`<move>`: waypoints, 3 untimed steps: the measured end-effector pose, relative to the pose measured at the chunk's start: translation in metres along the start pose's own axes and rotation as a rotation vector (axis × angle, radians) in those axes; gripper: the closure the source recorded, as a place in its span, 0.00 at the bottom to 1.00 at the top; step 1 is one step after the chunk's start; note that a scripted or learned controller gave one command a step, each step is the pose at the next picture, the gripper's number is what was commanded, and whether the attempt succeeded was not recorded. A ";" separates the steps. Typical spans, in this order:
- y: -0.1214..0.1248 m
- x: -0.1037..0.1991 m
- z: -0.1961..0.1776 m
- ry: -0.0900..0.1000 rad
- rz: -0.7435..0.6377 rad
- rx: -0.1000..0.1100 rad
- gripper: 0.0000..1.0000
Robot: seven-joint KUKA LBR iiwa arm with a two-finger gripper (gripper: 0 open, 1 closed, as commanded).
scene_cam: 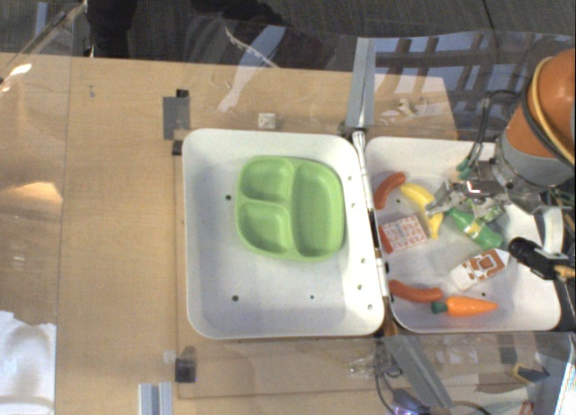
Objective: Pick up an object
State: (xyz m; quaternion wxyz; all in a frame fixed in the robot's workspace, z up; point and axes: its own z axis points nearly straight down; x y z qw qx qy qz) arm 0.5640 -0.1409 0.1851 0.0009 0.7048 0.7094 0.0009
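While two white bins sit side by side on the counter point(108, 251), their contents differ sharply. At the near edge of the right bin point(504, 321) lies one carrot point(468, 307), long axis running left to right, green top to the left and tip to the right, just short of the near rim. Just behind and left of it lies one red sausage point(416, 293), also set across the bin, its right end close to the carrot's top. Further in sit two small printed packets: one white and brown point(481, 267) toward the right, one red and white point(404, 234) near the dividing wall. Behind these are one yellow banana point(420, 202), curving from upper left down to the right, and a second red sausage point(389, 188), tilted with its upper end to the right. One green object point(475, 227) lies directly beneath the gripper point(468, 195). The gripper hangs over the middle of the right bin, at the green object and the banana's right end; whether the fingers are spread or pressed together cannot be told. Open floor in this bin is limited to the far left corner and a patch at centre.

The left bin point(211, 296) holds one green divided plate point(292, 208) with three compartments, set toward the far right, with bare floor along the near and left sides.
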 end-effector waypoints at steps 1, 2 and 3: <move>0.026 -0.026 0.089 -0.002 0.011 -0.006 0.00; 0.028 -0.025 0.077 -0.005 0.008 -0.014 1.00; 0.060 -0.009 -0.015 -0.001 0.068 -0.004 1.00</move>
